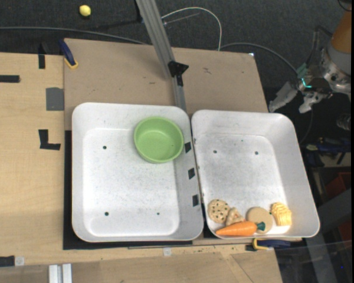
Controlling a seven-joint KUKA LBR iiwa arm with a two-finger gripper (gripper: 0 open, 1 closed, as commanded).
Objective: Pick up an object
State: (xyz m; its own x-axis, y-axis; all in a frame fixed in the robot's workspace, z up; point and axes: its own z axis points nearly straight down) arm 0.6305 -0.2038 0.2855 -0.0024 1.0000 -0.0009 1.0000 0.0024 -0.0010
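My gripper (296,101) hangs beyond the far right corner of the right bin (248,128), over the dark floor, with its two white fingers (281,99) spread apart and nothing between them. Above it the arm's orange band (344,34) shows at the top right. The objects lie bunched in the right bin's near corner: a chocolate-chip cookie (218,209), an orange carrot (241,229), a tan round piece (260,216) and a yellow ridged piece (281,214). A green bowl (159,139) stands upright at the back of the left bin (100,175).
A slanted metal pole (159,34) comes down to the bench just behind the seam between the bins. White cables (212,16) loop behind the bench. A small yellow ball (85,10) lies on the dark floor far left. A blue and yellow clamp (69,55) grips the board's corner.
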